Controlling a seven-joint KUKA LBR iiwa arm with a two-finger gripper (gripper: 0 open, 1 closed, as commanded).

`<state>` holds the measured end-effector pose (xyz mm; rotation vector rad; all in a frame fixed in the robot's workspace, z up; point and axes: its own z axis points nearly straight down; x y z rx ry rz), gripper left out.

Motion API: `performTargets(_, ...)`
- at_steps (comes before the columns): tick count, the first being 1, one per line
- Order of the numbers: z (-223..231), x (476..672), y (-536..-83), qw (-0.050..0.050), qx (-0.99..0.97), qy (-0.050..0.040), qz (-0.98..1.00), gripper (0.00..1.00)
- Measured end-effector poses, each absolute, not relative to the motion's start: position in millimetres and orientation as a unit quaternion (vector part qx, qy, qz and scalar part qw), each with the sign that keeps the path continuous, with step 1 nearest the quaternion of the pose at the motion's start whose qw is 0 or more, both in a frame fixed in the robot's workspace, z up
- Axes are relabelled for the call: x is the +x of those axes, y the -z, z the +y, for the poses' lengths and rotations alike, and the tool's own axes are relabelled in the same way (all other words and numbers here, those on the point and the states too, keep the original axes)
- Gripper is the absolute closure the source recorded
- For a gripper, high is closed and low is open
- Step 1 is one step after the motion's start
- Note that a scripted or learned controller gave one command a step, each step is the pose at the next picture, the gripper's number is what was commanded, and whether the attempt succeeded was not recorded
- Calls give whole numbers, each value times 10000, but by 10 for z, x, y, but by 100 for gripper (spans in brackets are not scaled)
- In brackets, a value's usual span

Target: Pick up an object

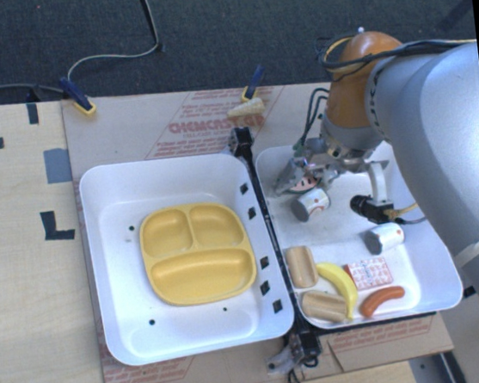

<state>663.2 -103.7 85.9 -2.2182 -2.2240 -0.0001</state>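
Cardboard (197, 126) under both bins reads "CHEMCAST" in red; tool (301, 179) grip state unclear.

The grey arm (442, 144) with its orange band runs off the right edge and hides the far right corner of the right-hand shallow white bin (425, 293). The tool (307, 174) is too blurred to read its fingers.

A divided plate (198, 254) lies in the left bin (111, 271); banana (339, 285), sausage (381, 301) and cup (310, 204) lie in the right bin (437, 279).
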Motion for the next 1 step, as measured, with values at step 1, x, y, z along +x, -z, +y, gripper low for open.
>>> performTargets(1, -1040, 6615, -945, 29, -7060, -32, -7082, 100)
